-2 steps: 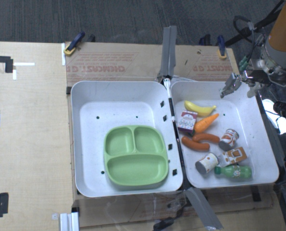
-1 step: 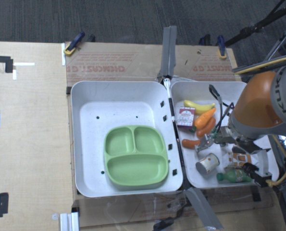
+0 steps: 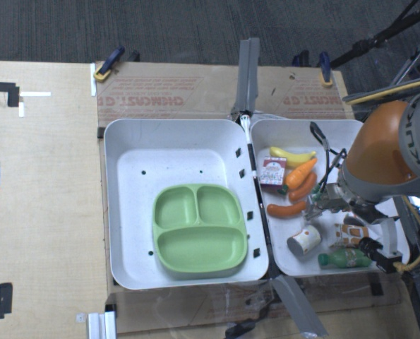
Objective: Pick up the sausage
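Lowest in frame lies a green plastic bottle; we see the gripper beside the reddish-orange sausage, poised to grasp, finger opening indiscernible.

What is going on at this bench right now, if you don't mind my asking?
A KUKA arm reaches into the right bin from the right, its gripper just beside the reddish sausage. The sausage lies on the bin floor among a banana, carrot, cup and green bottle. The left bin holds a green divided plate.
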Controlling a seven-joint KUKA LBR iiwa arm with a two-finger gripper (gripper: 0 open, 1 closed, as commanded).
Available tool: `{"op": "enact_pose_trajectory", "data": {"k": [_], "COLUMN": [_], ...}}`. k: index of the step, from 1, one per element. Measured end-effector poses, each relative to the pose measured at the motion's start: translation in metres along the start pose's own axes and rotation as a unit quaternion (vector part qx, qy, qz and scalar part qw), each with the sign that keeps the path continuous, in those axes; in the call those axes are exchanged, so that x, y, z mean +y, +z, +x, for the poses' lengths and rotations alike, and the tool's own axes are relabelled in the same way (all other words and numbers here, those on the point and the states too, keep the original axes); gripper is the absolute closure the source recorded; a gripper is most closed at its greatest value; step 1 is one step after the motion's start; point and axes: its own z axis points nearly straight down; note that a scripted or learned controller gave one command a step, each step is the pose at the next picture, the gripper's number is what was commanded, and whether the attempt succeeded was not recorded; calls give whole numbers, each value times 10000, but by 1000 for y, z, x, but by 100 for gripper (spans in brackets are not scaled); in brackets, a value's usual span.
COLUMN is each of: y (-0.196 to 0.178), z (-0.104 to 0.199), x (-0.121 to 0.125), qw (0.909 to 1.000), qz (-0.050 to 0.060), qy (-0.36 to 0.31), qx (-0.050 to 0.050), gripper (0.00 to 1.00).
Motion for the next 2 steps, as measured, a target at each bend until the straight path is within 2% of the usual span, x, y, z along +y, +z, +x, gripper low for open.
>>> {"op": "enact_pose_trajectory", "data": {"k": [1, 2], "y": [0, 1], "z": [0, -64], "x": [0, -20], "qw": [10000, 9999], "qz": [0, -23], "qy": [-2, -135], "qx": [0, 56], "gripper": [0, 0]}}
